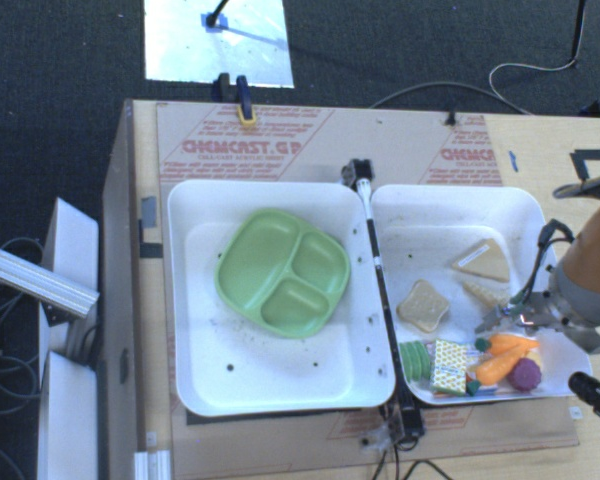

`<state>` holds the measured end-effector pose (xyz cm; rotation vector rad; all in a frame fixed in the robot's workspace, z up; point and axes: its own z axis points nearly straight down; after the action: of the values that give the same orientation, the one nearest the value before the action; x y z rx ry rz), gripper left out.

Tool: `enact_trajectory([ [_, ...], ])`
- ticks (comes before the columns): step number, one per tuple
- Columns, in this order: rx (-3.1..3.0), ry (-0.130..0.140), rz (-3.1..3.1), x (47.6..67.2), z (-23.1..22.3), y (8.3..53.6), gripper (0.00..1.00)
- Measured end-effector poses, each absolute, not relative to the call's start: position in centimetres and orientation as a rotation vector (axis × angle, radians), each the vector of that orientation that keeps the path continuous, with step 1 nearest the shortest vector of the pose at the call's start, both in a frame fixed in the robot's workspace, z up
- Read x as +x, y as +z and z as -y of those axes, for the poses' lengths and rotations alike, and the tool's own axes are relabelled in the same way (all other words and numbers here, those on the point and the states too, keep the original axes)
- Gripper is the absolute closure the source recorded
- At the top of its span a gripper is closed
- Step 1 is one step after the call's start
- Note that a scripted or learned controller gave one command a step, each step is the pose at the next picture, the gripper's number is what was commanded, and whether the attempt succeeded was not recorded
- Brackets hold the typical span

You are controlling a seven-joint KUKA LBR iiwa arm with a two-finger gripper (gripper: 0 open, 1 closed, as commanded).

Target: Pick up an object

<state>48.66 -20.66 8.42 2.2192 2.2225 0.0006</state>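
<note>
At the near edge of the right bin [540,208], beside the purple ball [525,373], lies the orange carrot [502,360]: likely light, hard, slippery plastic (best pinched across its middle). Just beyond it hovers the gripper [520,318]; whether its jaws are apart I cannot tell.

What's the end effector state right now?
End effector: cannot tell, sits low in the right bin just above the toy carrot; no object visibly held.

gripper [508,320] over toy food in rt bin [450,204].
</note>
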Motion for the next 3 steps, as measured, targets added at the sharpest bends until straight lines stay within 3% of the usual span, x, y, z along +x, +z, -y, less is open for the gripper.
enact_trajectory([
  [1, 2.216, 0.004, -2.220, 48.8, 20.7, 9.5, 1.00],
  [2, 2.216, 0.004, -2.220, 48.8, 20.7, 9.5, 0.00],
  [3, 2.221, 0.001, -2.221, 48.7, 20.6, 8.4, 0.00],
])
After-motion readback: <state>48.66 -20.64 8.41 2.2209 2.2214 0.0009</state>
